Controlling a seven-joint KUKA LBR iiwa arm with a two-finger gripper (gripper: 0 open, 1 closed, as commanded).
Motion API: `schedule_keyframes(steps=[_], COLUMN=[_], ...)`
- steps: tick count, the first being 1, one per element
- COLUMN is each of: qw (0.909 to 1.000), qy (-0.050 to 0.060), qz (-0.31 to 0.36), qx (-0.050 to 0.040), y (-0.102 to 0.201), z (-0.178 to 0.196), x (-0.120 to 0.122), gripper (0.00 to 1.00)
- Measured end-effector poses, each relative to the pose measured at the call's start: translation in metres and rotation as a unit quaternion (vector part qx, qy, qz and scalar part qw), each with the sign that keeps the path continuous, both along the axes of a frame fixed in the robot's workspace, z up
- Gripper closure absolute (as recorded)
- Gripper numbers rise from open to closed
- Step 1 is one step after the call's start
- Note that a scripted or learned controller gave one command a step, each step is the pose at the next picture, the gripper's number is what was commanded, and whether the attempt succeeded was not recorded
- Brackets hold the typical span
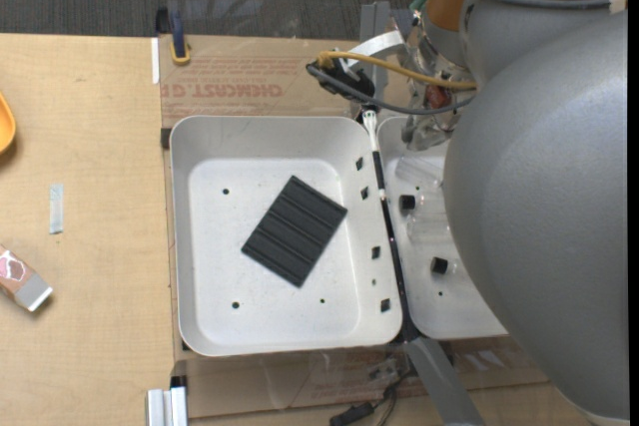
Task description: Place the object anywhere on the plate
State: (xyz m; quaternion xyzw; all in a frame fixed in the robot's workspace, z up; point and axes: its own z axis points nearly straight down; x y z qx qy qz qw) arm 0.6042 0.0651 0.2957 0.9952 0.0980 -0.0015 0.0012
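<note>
Grey arm (549, 195) hiding right bin (439, 304)

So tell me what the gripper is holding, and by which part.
Cannot be told: the grey arm covers the right bin and hides the hold. The dark ribbed rectangular plate lies alone, flat in the left white bin.

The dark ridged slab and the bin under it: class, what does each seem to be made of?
Dark ridged slab: likely rubber or matte plastic; charcoal, no glare, parallel grooves. Left bin: probably moulded plastic; smooth white, rounded corners, faint sheen.
</note>
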Motion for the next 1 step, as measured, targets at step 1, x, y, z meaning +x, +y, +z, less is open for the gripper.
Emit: schedule_keyframes(steps=[1], qw=[1.0000], qy=[-0.001], qz=[0.000], qx=[0.0000], y=[0.0901], z=[-0.0064], x=[-0.0195], gripper=[1.00])
